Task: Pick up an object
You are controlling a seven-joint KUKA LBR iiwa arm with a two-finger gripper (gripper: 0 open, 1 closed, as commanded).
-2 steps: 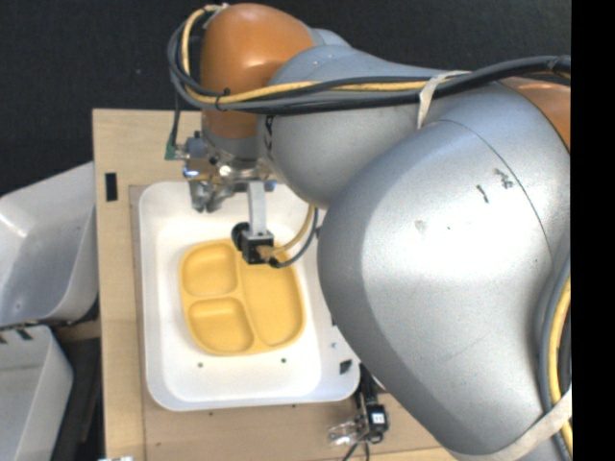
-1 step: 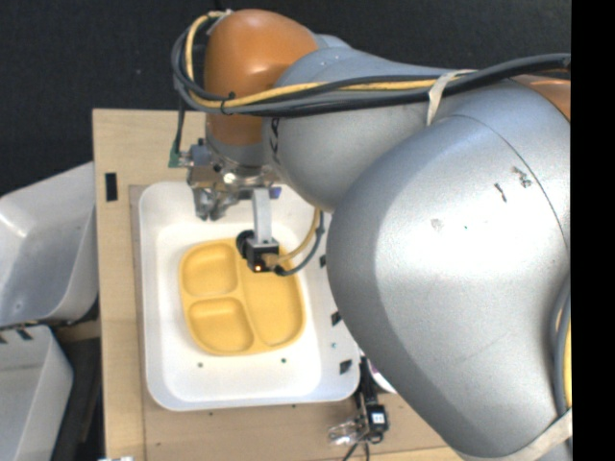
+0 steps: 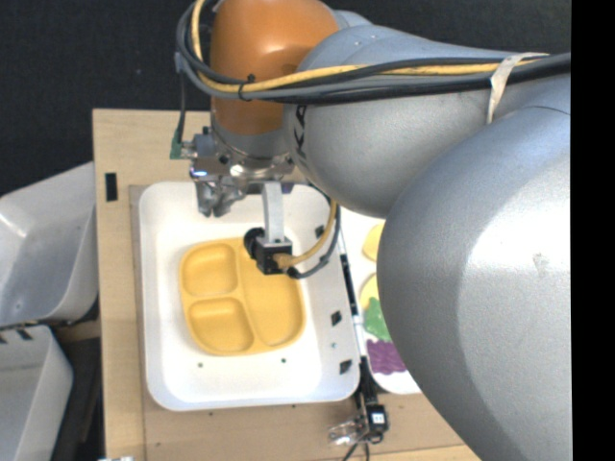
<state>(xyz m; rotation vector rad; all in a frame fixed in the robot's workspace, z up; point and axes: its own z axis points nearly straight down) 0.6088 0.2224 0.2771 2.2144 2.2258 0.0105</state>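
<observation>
claw (image 3: 217, 200) over a white bin (image 3: 159, 353)
we see it near the bin's far edge, beyond the yellow tray (image 3: 240, 301); apart or together, we cannot tell.

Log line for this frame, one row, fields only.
claw over rear of view-left bin | yellow divided tray flat in same bin, nearer camera | grasp not confirmed | purple item, green item in other bin
</observation>
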